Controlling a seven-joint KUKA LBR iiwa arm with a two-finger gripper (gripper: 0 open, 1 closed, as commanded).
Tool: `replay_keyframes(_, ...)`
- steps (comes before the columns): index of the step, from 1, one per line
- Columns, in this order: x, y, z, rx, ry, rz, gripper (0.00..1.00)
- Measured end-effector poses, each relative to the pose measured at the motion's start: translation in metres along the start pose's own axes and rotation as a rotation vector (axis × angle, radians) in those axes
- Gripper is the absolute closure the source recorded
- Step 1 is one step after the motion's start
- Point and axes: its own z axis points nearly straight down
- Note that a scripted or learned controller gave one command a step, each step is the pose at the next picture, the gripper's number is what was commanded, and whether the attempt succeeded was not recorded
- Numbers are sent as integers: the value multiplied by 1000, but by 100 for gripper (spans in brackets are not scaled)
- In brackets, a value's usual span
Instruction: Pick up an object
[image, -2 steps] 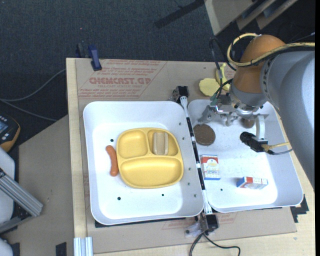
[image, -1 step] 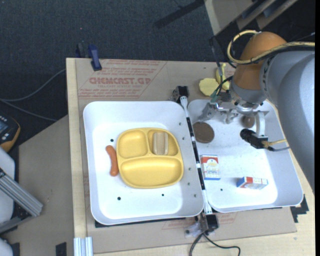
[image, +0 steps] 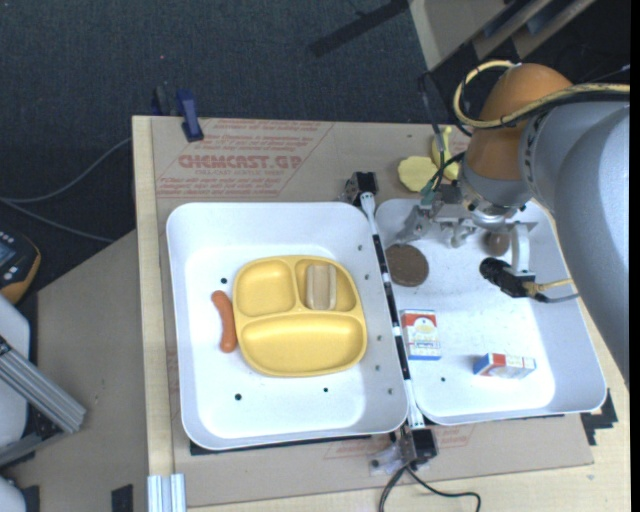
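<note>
White bins sit side by side on a pale board bench (image: 240, 160) printed with red lettering, seen from above at a slant. A blue clip (image: 189, 115) hangs at the bench's far left corner. The left bin (image: 200, 260) holds a yellow divided plate (image: 300, 345) with a tan oblong piece (image: 320, 286) in its upper right compartment. An orange sausage (image: 226, 320) lies lengthwise just beside the plate's left edge. The grey arm (image: 590, 180) comes in from the right, covering the far right corner of the right bin (image: 560, 390), with the orange band (image: 510, 120) above the wrist. The gripper (image: 470, 232) is low over the far end of that bin. Whether it is open or closed cannot be told from this angle, and it cannot be seen holding anything. A soft yellow lump (image: 413, 173) rests on the bench just beyond the bin's far rim, near the wrist. Nearer the camera, a small red-and-white box (image: 421, 335) lies close to the wall between the bins. A second small box (image: 504, 366), red, white and blue, lies to its right, well apart from the gripper. The brown disc (image: 407, 265) lies flat on the right bin's floor at its far left, close to the dividing wall and just to the left of the gripper. It is round and dull dark brown, with nothing lying over it.
</note>
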Motion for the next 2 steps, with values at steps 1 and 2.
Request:
replay_keyframes(1, 0, 0, 0, 0, -1, 0, 0)
replay_keyframes(2, 1, 0, 0, 0, -1, 0, 0)
